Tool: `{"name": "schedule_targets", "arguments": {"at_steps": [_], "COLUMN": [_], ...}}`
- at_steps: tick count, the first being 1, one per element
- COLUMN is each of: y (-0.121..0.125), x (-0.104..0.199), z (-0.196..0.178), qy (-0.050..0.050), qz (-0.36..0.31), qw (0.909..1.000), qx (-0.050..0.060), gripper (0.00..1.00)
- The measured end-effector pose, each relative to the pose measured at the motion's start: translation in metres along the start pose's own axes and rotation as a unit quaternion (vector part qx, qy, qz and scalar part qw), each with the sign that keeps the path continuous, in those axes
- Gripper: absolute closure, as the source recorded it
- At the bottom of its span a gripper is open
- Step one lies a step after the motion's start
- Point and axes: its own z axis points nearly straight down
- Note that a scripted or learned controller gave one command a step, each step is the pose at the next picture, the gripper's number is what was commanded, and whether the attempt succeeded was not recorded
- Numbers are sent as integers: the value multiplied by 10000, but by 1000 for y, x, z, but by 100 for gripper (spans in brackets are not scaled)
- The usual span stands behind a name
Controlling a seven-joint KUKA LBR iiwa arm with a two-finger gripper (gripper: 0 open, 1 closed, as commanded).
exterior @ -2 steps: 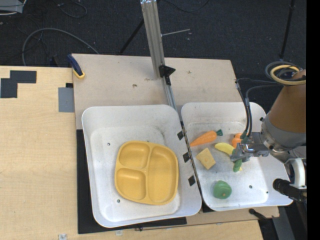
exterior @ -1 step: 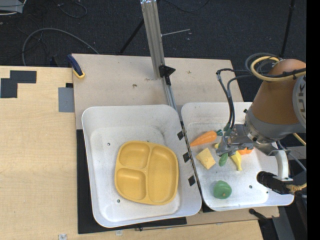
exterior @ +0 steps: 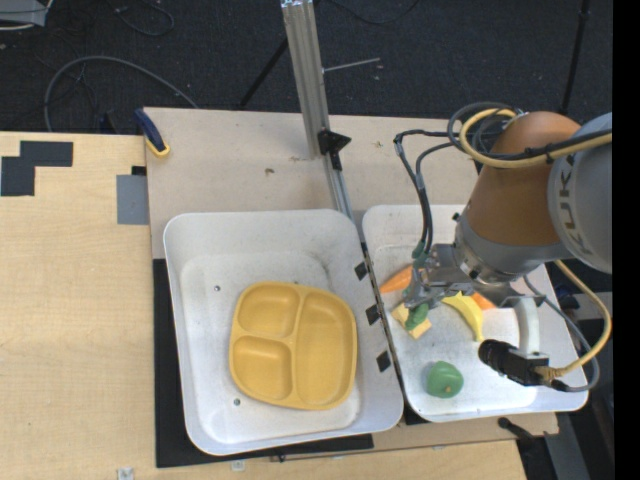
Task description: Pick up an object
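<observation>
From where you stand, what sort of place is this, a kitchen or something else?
Probably a robotics lab, not a kitchen: an arm works over two white bins on a bench, loose cables trail across a dark floor, and the food looks like toys.

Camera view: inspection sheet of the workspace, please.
Surface: two white bins, left bin and right bin, on a tan bench.
Job's things: green ball, yellow banana-like piece, orange piece, yellow-green piece, all in the right bin.
Clutter: yellow divided plate in the left bin.
Gripper: gripper low over the right bin's left side; finger state unclear.
Cables: black cables looped along the arm.
Surroundings: metal post, dark floor.
</observation>
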Motion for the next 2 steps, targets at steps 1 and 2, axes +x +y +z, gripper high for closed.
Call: {"name": "schedule_targets", "arguments": {"at_steps": [1, 2], "y": [11, 36], "x": [48, 104], "z": [7, -3], "qy": [-5, -10], "qz": [2, 2], "qw": [10000, 10000], "qx": [3, -9], "gripper": [100, 100]}}
